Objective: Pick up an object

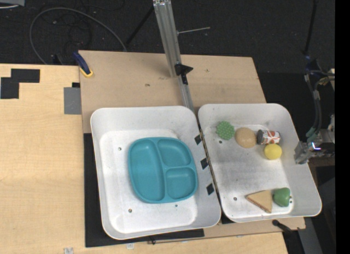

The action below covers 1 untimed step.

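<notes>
Mostly hidden, the pincer sits at the right bin's edge.
Whether it's apart or together, I cannot tell. Inside lie a green ball, tan egg, can, lemon, wedge and green lump.

Yellow ball, green ball, right bin

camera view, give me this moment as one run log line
tool: at right bin's right rim, holding nothing | right bin: green ball, tan ball, can, yellow ball, wedge, green fruit | left bin: teal tray
</notes>
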### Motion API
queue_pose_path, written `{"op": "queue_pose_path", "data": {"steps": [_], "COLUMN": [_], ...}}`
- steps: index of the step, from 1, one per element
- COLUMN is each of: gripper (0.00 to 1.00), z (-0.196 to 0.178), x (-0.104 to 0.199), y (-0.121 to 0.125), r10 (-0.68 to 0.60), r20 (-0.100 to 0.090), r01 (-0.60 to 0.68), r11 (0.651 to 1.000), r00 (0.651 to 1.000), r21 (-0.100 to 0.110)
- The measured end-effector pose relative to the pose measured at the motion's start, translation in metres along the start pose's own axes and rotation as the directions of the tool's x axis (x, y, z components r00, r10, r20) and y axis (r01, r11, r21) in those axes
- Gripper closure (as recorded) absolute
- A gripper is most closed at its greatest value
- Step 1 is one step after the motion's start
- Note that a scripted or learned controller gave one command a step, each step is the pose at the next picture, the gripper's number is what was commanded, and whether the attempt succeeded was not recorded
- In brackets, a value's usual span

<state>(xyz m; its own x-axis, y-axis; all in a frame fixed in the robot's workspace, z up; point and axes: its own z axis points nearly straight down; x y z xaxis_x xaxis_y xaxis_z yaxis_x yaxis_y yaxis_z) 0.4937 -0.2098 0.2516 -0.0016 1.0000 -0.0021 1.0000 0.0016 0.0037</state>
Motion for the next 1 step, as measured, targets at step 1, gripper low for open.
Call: {"op": "queue_pose_path", "data": {"steps": [1], "gripper": [1.0], "z": [-0.0031], "x": [0.0594], "y": [0.0149], "r10": [-0.005], "r20": [-0.004], "r01": [0.005], "r11": [1.0], "r00": [1.0], "r21": [0.004]}}
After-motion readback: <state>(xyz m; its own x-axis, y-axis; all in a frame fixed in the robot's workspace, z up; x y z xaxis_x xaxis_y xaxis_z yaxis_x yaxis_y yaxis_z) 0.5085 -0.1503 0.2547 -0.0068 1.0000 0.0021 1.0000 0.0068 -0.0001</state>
